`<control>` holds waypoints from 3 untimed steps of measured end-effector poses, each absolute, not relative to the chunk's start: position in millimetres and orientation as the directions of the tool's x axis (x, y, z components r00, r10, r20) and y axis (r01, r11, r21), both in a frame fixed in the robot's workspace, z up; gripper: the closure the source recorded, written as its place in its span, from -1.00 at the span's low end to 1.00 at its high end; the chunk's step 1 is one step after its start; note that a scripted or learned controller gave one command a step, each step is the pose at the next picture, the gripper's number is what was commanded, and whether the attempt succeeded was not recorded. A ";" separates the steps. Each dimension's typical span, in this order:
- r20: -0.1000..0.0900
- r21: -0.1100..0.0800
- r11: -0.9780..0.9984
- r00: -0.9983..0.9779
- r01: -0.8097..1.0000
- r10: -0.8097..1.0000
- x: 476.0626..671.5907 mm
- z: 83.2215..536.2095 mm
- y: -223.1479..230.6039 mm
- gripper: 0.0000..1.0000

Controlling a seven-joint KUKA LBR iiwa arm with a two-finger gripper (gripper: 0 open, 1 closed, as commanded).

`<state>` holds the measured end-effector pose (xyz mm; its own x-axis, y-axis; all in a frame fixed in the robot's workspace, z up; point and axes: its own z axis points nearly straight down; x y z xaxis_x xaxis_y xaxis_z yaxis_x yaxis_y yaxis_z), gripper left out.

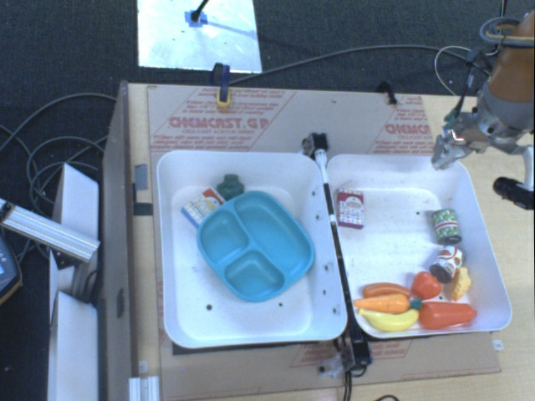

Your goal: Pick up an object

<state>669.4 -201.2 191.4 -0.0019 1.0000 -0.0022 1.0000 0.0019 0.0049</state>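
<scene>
My gripper (445, 150) hangs over the back right corner of the right bin (393, 182), with nothing visibly in it. Below it in that bin are a red and white box (349, 208) near the divider and a green can (446, 225) by the right wall. A brown and white can (445, 264) lies in front of the green one. At the front right sit a red tomato (425, 285), a yellow piece (461, 283), an orange carrot (385, 291), a banana (390, 319) and a red pepper (447, 313).
The left bin (180, 307) holds a blue divided plate (255, 245), a dark green object (230, 185) and a small box (202, 207). A black clip (316, 144) sits where the bins meet at the back. Cables run across the dark floor.
</scene>
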 end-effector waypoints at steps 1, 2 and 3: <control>-0.001 0.004 0.005 -0.005 1.000 1.000 669.4 198.1 -187.2 1.00; -0.002 0.002 0.002 -0.002 1.000 1.000 668.9 176.0 -193.3 1.00; -0.001 0.004 0.004 -0.004 1.000 1.000 669.3 184.6 -185.3 1.00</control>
<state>669.3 -185.3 184.6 -0.0044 1.0000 -0.0011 1.0000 0.0044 0.0038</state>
